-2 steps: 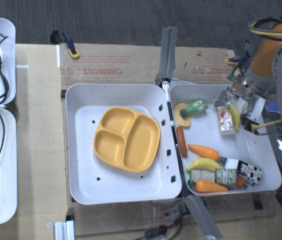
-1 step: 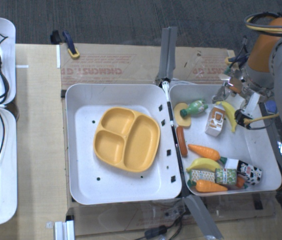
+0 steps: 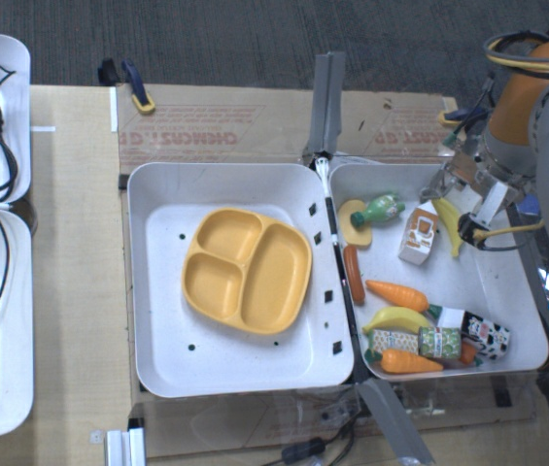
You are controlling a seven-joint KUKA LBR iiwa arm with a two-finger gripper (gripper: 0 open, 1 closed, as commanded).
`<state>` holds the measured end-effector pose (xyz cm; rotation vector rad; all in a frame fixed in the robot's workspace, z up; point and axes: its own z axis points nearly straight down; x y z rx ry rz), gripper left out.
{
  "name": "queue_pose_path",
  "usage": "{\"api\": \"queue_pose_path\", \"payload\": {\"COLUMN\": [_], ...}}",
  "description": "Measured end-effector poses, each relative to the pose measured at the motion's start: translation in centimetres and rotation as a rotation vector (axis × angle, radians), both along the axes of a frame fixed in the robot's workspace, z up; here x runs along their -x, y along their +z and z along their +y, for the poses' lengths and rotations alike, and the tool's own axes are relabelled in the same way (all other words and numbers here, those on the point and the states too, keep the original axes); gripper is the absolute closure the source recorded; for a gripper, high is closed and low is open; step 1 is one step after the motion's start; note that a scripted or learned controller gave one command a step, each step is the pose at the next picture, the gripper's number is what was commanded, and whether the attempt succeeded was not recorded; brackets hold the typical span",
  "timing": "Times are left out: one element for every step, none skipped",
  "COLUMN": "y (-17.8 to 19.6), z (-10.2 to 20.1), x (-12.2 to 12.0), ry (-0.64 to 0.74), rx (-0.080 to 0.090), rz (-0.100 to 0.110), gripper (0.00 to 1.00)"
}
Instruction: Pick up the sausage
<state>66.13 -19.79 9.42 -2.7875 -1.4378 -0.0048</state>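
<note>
**Sausage lies at the divider, well apart from the gripper**

Two shallow white bins are seen side by side on the bench. In the left bin (image 3: 157, 289) a yellow divided plate (image 3: 247, 271) is set, tilted in plan, with its three compartments bare. The right bin (image 3: 522, 309) holds a scatter of toy groceries.

The sausage (image 3: 354, 273) is found at the left wall of the right bin, just beside the divider between the bins, lying lengthwise along that wall. Its upper end is close below a round yellowish piece (image 3: 352, 231), on which a green bottle (image 3: 383, 209) partly rests. An orange carrot (image 3: 397, 294) lies just to the sausage's right, and below that a yellow banana (image 3: 400, 318) is seen. Along the bin's near edge a second carrot (image 3: 410, 361), a few small printed packs (image 3: 420, 342) and a black-and-white carton (image 3: 486, 335) are grouped.

The gripper (image 3: 468, 197) is placed over the upper right part of the right bin, at the end of the grey arm with its orange band (image 3: 531, 90). A small white and orange carton (image 3: 419, 237) stands between the gripper and the sausage, and a second banana (image 3: 449, 225) lies close by the gripper. Whether the fingers are spread or pressed together cannot be told from this view, and nothing is seen held between them. The sausage is left untouched, down and to the left of the gripper.
</note>
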Motion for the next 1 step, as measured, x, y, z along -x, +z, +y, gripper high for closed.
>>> {"api": "queue_pose_path", "payload": {"y": [-0.11], "z": [-0.47], "x": [-0.09], "ry": [0.233], "rx": [-0.007], "rz": [0.0], "gripper": [0.0]}}
